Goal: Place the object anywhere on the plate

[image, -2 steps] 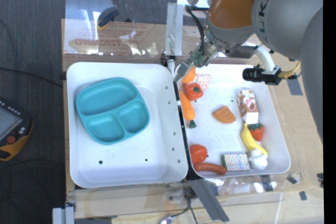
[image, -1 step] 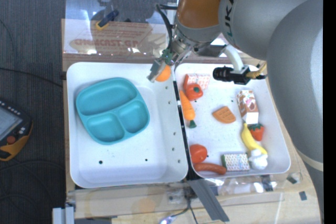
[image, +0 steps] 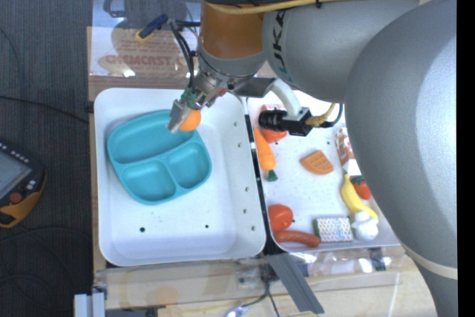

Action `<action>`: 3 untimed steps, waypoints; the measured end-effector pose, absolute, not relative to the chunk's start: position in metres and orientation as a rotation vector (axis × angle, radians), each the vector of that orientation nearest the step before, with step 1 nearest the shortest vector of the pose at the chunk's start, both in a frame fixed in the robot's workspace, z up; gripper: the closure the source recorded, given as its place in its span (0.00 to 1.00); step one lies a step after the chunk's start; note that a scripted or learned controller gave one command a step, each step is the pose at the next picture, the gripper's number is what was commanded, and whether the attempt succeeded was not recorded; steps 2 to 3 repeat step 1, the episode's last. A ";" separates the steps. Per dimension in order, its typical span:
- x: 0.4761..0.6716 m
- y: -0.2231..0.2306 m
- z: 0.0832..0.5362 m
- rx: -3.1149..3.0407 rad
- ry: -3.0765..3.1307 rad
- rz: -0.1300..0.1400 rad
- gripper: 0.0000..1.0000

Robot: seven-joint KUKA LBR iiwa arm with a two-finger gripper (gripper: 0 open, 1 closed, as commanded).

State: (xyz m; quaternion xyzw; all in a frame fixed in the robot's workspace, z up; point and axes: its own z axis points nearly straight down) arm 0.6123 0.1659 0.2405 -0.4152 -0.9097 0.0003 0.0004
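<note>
Over plate's upper-right rim: end effector (image: 183,117) clamped on small orange object (image: 191,120).
Blue divided plate (image: 152,168) lies directly below-left.

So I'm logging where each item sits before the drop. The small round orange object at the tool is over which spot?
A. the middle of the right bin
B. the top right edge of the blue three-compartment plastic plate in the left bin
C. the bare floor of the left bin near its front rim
B: the small round orange object sits at the tool, over the top right edge of the blue three-compartment plastic plate in the left white bin.
</note>
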 end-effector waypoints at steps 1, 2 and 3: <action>0.612 0.166 0.240 -1.304 -2.857 0.001 0.00; 0.612 0.166 0.240 -1.304 -2.857 0.001 0.00; 0.612 0.166 0.240 -1.304 -2.857 0.001 0.00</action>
